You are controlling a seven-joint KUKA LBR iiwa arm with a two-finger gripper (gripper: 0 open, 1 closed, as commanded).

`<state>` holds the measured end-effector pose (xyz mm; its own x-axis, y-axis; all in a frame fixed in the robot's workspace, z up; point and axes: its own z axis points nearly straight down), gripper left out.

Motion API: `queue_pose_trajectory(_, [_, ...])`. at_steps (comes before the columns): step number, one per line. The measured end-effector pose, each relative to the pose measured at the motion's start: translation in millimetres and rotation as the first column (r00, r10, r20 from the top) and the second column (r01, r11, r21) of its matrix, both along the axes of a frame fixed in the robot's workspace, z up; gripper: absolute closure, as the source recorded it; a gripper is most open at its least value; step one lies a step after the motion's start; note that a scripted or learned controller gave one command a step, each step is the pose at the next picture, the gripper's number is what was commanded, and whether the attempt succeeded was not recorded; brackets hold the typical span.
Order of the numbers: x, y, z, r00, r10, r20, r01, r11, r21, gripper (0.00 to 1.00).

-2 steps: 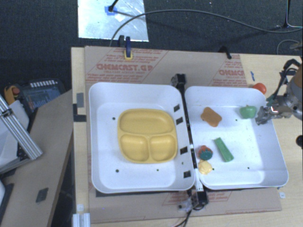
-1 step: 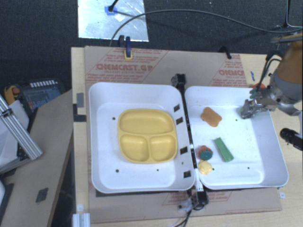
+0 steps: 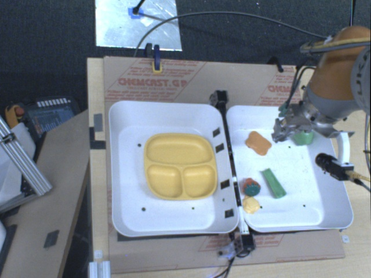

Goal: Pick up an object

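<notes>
Bench holding two shallow white bins side by side; positions below are given relative to the right bin point(image 3: 324, 213). Left bin point(image 3: 124, 213): immediately left of it, the two rims touching along a black centre divider; contains one yellow tray point(image 3: 178, 165) with three compartments, lying flat near the middle. Contents of the right bin: an orange piece point(image 3: 258, 142), rounded, in the upper left part of its floor; a green block point(image 3: 272, 183), elongated and lying at a slant, near the middle of its floor; a small round red-and-teal piece point(image 3: 251, 186), just left of the green block; a small pale yellow piece point(image 3: 251, 205), directly below the red-and-teal one and close to the bin's left wall. A light green object point(image 3: 302, 136) sits in the upper part of the floor, partly covered by the tool. Gripper point(image 3: 282, 131): low over the upper part of the right bin, between the orange piece and the light green object; whether it is released or clenched cannot be told, and nothing is seen grasped. Arm point(image 3: 342, 68): grey with an orange band, entering over the bin's upper right corner.
</notes>
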<state>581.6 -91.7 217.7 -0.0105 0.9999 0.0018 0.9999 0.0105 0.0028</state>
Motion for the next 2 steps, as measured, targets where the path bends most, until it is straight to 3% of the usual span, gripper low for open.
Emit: queue_pose_trajectory(2, [31,96,16,1.0,0.0,0.001,0.0,1.0,0.001,1.0])
